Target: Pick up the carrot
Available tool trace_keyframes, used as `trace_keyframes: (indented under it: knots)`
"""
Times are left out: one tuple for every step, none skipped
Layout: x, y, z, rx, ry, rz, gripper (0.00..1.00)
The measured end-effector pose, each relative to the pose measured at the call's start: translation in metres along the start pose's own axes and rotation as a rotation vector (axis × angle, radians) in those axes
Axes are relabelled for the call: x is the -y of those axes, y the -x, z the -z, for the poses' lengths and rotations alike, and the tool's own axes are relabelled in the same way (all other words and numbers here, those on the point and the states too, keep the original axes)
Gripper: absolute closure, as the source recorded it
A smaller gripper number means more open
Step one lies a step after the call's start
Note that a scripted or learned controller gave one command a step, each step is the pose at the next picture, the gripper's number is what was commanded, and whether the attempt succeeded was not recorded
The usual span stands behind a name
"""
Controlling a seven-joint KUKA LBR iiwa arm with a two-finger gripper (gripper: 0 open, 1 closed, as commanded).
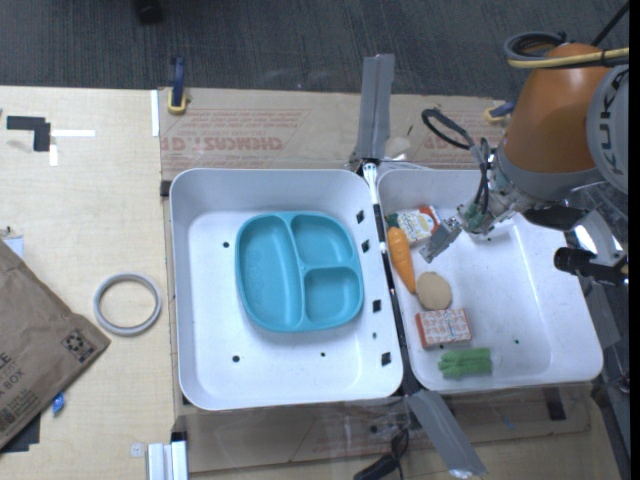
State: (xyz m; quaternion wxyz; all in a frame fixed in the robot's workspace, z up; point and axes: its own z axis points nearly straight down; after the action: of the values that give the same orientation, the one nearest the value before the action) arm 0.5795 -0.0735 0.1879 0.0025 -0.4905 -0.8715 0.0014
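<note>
One fixed overhead cam, slanted down at the counter point(80, 228).
I see both white bins point(185, 298) side by side at mid range; arm point(560, 118) enters from the frame's right, floor along the top.

The pincer point(441, 240) hovers just right of the carrot point(402, 258) in the right bin point(560, 338).

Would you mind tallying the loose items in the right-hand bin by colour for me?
Orange: 1, the carrot
Beige: 1, the round lump
Green: 1, the green piece
Red and pale check: 1, the block
Mixed white, red and green: 1, the packet
Total: 5
</note>
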Motion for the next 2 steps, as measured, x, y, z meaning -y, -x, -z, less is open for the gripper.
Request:
trace_keyframes:
  knots:
    - [0.071,-0.056,0.0,-0.001,0.0,0.226,0.0]
    - [-0.004,-0.052,0.0,0.001,0.0,0.196,0.0]
